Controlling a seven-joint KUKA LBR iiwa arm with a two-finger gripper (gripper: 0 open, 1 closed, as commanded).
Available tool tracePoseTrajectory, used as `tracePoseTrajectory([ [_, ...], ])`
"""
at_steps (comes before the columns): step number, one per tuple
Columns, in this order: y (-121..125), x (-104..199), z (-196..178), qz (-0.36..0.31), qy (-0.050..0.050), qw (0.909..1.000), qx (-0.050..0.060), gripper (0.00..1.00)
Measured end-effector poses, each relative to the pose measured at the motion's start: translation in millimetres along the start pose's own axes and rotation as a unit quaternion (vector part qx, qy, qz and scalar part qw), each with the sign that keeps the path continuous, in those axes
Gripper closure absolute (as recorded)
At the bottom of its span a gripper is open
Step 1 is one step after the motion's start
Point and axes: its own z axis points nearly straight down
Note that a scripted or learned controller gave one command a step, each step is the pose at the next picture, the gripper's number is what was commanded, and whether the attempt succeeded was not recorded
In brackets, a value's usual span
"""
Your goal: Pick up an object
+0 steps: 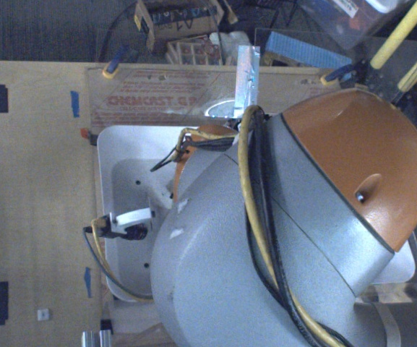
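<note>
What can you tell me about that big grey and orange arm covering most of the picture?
The arm is a thick rounded machine with a smooth grey shell that looks like painted metal, and a broad orange band across it. Yellow and black cables run along its side. It reaches in from the right and leans low over the white bin, hiding most of it. At its left end, a small white and black piece sticks out over the bin floor.
</note>
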Motion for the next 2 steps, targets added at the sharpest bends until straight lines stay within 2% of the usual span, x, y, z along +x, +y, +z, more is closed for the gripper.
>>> tracePoseTrajectory([
  [1,1.9,1.5,-10.7,0.002,0.002,1.0000,-0.001,1.00],
  [2,79.9,-15.0,-0.9,-0.001,-0.002,1.0000,-0.002,1.00],
])
